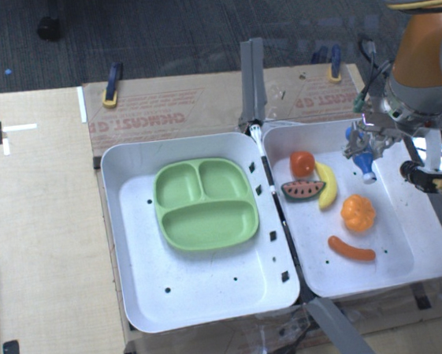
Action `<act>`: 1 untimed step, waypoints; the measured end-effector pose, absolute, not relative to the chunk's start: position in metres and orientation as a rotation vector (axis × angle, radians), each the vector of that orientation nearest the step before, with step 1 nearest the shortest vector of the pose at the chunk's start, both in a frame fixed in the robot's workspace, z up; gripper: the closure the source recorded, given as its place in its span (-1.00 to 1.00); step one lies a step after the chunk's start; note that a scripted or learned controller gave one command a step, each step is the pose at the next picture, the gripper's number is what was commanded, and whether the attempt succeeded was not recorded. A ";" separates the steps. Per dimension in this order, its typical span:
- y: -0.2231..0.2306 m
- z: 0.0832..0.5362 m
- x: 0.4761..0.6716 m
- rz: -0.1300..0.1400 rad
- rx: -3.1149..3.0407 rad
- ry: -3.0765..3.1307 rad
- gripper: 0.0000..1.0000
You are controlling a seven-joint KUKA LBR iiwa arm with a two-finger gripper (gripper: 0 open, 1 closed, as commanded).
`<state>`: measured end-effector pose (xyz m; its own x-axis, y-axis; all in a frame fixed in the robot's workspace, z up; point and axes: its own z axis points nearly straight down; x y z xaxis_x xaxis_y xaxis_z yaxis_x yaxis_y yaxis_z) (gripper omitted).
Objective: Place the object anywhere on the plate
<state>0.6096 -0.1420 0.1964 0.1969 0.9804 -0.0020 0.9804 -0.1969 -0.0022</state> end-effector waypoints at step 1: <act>-0.054 0.190 0.594 0.007 -2.542 -1.842 1.00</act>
<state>0.5941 -0.0536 0.1903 0.3114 0.9503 -0.0017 0.9503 -0.3114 -0.0047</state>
